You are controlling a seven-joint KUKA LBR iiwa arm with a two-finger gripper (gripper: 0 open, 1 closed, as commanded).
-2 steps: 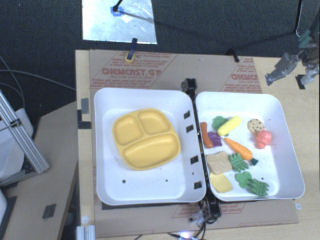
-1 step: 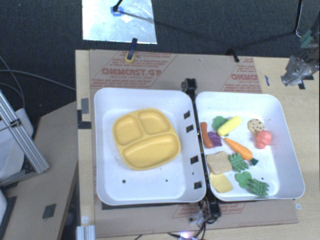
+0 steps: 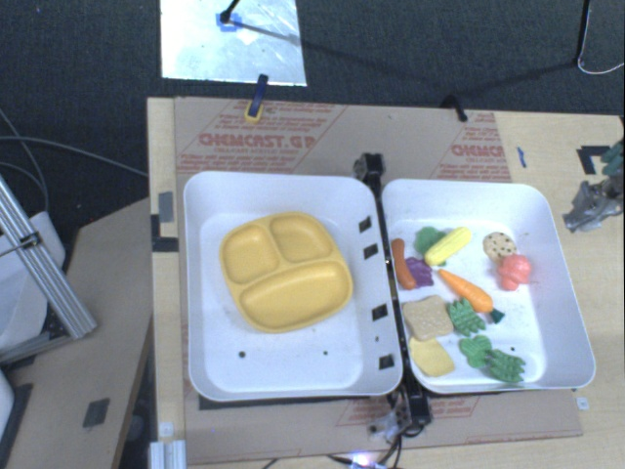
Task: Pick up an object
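Tool (image 3: pixel 593 206) sits right of the right bin (image 3: pixel 547 213), grip unreadable; I'd descend squarely over the isolated toy carrot (image 3: pixel 463 287).

A divided plate (image 3: pixel 285 270) lies in the left bin (image 3: pixel 200 360); toy foods (image 3: pixel 459 301) in the right bin (image 3: pixel 557 262).

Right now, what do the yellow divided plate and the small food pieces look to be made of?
The yellow divided plate looks like moulded plastic: uniform colour, soft sheen, rounded compartments. The carrot, corn cob and bread slice appear to be toy plastic, judging by flat saturated colours; foam or rubber cannot be ruled out.
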